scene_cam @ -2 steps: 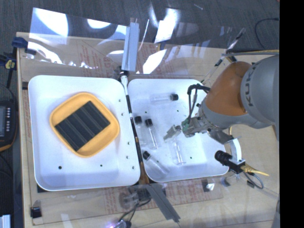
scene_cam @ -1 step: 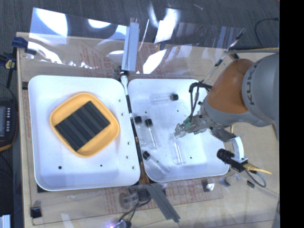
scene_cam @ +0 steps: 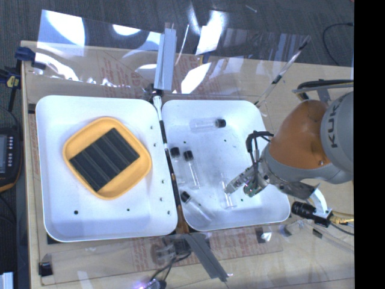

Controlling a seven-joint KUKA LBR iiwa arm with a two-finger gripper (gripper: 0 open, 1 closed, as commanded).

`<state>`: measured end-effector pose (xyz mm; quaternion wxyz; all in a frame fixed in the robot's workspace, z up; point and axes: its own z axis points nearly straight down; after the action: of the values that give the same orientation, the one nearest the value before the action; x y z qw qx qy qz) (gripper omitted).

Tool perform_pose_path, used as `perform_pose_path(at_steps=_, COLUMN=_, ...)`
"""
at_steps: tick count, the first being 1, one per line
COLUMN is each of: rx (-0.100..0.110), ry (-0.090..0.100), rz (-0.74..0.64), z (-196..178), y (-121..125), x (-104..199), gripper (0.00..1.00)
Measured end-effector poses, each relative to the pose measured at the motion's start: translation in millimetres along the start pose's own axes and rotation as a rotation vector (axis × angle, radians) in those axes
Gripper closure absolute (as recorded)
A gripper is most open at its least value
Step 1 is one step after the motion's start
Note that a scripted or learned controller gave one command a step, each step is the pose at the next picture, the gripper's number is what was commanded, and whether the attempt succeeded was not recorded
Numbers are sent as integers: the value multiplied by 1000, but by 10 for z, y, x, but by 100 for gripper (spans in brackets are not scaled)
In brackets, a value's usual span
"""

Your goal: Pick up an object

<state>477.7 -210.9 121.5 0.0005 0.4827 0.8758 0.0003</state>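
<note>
Right bin (scene_cam: 240, 110): 4 clear vials with black caps, 1 far (scene_cam: 207, 124), 2 left of centre (scene_cam: 191, 167), 1 near-left (scene_cam: 195, 205). Left bin (scene_cam: 48, 161): 1 yellow tray (scene_cam: 107, 156), dark ribbed insert. Gripper (scene_cam: 239, 187) low over right bin's near-right; jaw state cannot be told.

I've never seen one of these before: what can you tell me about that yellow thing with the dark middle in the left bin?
The yellow thing is a rounded-square, tray-like object of what looks like orange-yellow plastic, with a dark, ribbed rectangular panel set in its middle. It lies flat on the floor of the left bin, turned at an angle to the bin's sides, with nothing else touching it.
</note>
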Motion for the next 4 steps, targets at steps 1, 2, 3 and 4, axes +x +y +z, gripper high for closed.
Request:
perform_pose_path(at_steps=1, rx=2, ry=1, rz=90, z=73, y=774, x=192, gripper=100)
perform_pose_path(at_steps=2, rx=2, ry=0, rz=253, z=23, y=1286, x=168, gripper=100)
perform_pose_path(at_steps=3, rx=4, ry=3, rz=189, z=150, y=585, x=-18, gripper=100)
perform_pose_path(at_steps=4, rx=3, ry=2, rz=252, z=302, y=1691, x=-268, gripper=100)
